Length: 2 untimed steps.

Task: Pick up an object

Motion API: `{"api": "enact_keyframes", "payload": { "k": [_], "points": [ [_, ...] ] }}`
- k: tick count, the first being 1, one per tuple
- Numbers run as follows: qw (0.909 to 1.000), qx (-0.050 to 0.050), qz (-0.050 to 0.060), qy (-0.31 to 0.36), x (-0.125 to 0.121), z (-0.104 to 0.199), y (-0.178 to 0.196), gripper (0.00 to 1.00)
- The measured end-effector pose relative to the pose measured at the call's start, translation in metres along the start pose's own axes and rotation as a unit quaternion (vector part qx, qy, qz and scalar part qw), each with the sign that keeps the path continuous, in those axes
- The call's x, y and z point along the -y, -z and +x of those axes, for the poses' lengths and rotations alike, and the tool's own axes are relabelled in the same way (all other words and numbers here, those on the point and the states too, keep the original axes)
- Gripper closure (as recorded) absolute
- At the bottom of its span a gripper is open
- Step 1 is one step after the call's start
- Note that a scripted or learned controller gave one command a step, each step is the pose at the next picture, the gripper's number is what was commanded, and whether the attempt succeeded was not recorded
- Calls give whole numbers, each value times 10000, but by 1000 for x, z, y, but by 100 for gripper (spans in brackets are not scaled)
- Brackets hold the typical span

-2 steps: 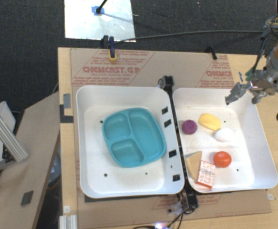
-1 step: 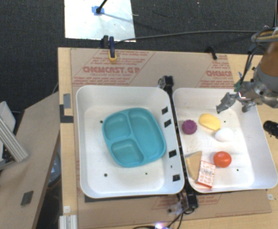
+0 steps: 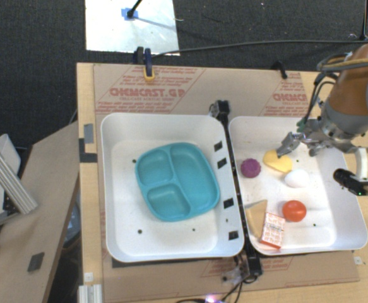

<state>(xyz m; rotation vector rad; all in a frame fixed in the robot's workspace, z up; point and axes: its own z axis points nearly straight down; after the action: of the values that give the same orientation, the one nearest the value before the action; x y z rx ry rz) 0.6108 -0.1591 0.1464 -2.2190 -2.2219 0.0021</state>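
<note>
- Right of centre in the frame, the right-hand bin (image 3: 335,235) holds every loose object, so any pick has to be made there: a yellow lemon-like piece (image 3: 279,163), a purple ball (image 3: 250,168), a white egg-shaped object (image 3: 296,179), a red tomato-like ball (image 3: 293,211), a tan wedge (image 3: 255,216) and a small red-and-white packet (image 3: 273,230).
- Just above and to the right of the yellow piece hangs the gripper (image 3: 297,141), which suggests that piece is the likeliest target; nothing is seen between its fingers, so no object is judged held.
- Whether the jaws stand spread or pressed together cannot be told: the finger parts read as a small grey cluster against the white bin floor.
- Whether the gripper touches the yellow piece or hovers over it is also unclear from this slanted view.
- Packet and wedge lie touching near the bin's lower left corner; the packet's print is too small to read.
- Left of centre, the left-hand bin (image 3: 117,169) carries a teal divided plate (image 3: 177,180), lying flat and well apart from the arm, so it looks irrelevant to this attempt.
- At the upper right edge, the arm (image 3: 354,93) with its orange band is cut off by the frame, and cables cross in front of it.
</note>
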Motion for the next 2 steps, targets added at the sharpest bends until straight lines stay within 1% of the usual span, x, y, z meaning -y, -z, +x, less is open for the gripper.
{"api": "enact_keyframes", "payload": {
  "k": [1, 2],
  "points": [
    [10000, -5, 6, -1, 3, 6, -61, 0],
    [10000, 2, -35, -3, 0, 5, -46, 100]
  ]
}}
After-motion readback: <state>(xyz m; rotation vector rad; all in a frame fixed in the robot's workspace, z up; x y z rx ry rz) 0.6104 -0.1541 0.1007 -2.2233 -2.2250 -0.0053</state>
